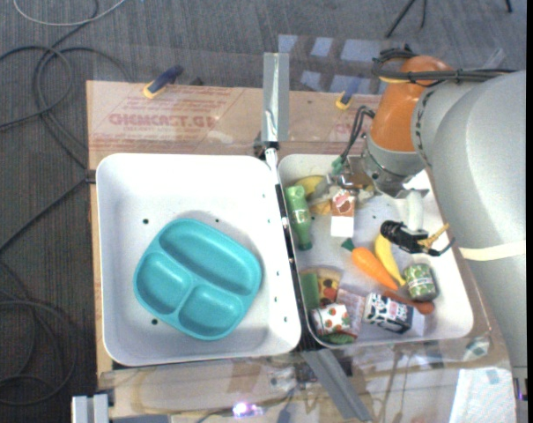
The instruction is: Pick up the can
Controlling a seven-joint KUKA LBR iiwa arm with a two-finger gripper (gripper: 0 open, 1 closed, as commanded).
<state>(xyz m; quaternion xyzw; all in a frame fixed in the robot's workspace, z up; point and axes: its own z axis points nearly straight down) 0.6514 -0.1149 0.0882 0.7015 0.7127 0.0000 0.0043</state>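
Observation:
The can (pixel 418 281) is small and green with a pale label, and rests near the right wall of the right bin (pixel 461 324), beside a carrot (pixel 373 267). My gripper (pixel 344 185) hangs over the far left part of that bin, well up and left of the can. Just below it is a small red and white item (pixel 342 204). The grey arm with its orange band (pixel 396 123) covers the bin's far right corner.
The right bin also holds a green bottle (pixel 299 216), a banana (pixel 387 258), a cow-patterned carton (pixel 388 312), a spotted cup (pixel 335 317) and a white block (pixel 341 227). A teal divided plate (pixel 198 276) lies in the left bin (pixel 125 183).

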